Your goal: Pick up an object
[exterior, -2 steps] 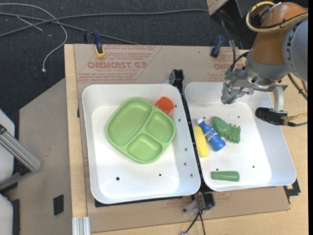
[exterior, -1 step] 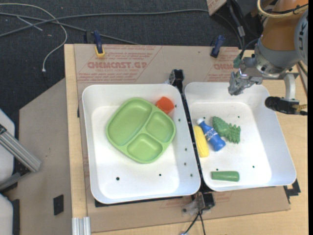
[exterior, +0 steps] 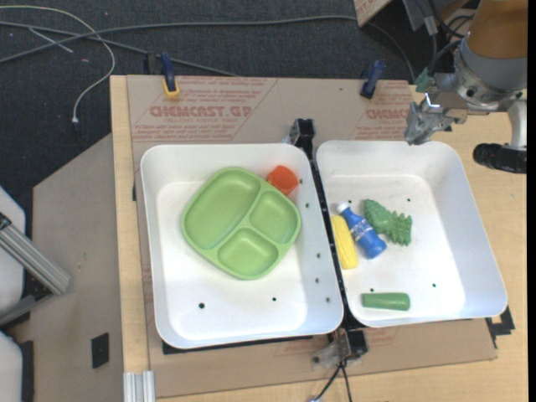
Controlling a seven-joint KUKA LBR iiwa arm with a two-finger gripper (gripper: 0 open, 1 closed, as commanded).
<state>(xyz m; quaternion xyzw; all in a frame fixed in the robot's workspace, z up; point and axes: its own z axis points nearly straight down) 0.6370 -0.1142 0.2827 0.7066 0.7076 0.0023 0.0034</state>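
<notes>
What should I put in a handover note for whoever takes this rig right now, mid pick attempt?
Gripper: up over the far rim of the right bin, holding nothing that I can see; whether it is open or shut is too small to tell.
Right bin: yellow piece against the near-left wall, blue bottle-like toy beside it, bumpy green toy to their right, green cylinder lying near the front edge.
Left bin: green divided plate with an orange item at its far edge.
Done: nothing picked yet.
Left: descend, grasp one object, lift.
</notes>
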